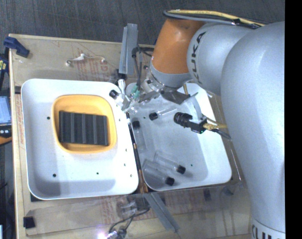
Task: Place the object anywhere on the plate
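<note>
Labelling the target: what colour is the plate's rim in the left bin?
Yellow-orange rim on the plate, dark ridged centre; camera view.

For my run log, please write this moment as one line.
arm: over right bin | gripper: near top-left corner of right bin | plate: yellow, in left bin, dark ridged item on it | placing: not done
</note>
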{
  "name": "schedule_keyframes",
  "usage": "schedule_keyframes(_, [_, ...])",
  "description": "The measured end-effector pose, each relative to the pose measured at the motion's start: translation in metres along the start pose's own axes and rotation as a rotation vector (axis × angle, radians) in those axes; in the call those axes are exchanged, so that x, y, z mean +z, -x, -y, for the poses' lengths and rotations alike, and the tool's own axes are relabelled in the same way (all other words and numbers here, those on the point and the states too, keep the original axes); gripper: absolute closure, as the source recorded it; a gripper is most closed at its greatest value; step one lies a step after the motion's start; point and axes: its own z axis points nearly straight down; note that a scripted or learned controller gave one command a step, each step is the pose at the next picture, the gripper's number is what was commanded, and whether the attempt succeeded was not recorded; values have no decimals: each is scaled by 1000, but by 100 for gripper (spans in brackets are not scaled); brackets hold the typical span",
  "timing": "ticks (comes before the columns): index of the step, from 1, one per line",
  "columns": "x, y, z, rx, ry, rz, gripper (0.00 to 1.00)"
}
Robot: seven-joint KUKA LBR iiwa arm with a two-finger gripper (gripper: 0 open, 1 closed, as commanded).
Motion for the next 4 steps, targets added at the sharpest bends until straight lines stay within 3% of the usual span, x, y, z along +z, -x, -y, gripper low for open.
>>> schedule_keyframes(1, [-18,-23,-14,-220,4,3,100])
schedule_keyframes(2, [-1,-33,-25,-388,2,2,100])
schedule_keyframes(3, [-2,-32,-25,-388,2,2,0])
schedule_keyframes(4, [-2,-32,-25,-388,2,2,0])
